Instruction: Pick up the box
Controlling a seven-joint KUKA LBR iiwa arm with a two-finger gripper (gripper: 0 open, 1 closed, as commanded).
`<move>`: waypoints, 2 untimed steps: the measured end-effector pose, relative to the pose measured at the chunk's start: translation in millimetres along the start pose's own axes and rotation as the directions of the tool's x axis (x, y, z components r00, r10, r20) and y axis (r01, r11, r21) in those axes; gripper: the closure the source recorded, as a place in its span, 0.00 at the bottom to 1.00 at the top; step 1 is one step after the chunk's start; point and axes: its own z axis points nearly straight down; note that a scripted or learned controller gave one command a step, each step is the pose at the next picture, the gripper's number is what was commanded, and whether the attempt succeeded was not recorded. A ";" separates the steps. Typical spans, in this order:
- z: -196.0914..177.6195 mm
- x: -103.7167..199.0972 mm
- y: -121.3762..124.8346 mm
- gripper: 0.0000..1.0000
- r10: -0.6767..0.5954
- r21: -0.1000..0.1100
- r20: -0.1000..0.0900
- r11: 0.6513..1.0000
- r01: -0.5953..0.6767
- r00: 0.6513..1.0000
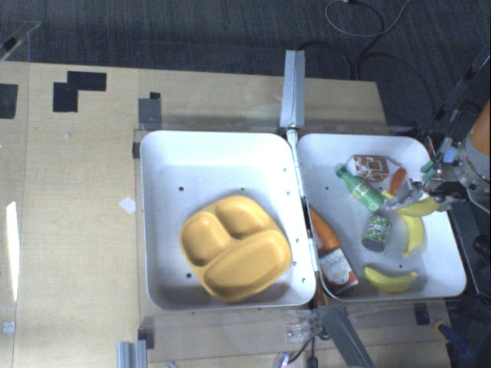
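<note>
a: where was the gripper (414, 192)?

b: over the right side of the right bin (460, 278), reaching in from the right edge. its metal tip sat just above the upper end of a yellow banana (414, 228), near that bin's right wall.

a: and the jaws — spread or pressed together?

b: i could not tell. the tip was small and blurred against the white floor, and nothing could be seen pinched there.

a: the box?

b: the small orange and white box (371, 167) lay up and to the left of the jaws, near the bin's back wall, apart from them. an orange carrot-like piece (397, 179) lay just beside it, between box and jaws.

a: what else was near?

b: a green bottle (361, 189) lay tilted just left of the jaws, its lower end close to them. a small dark-lidded jar (377, 232) stood below and left. a second banana (391, 279) lay well below, at the front. an orange-capped bottle (331, 253) lay along the left wall — far left of the jaws.

a: and the other bin?

b: the left bin (161, 159) held a yellow three-part tray (235, 246), well apart from the jaws.
</note>
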 end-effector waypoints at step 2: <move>149.9 36.7 119.7 0.00 0.264 -0.020 -0.002 0.964 -0.264 0.965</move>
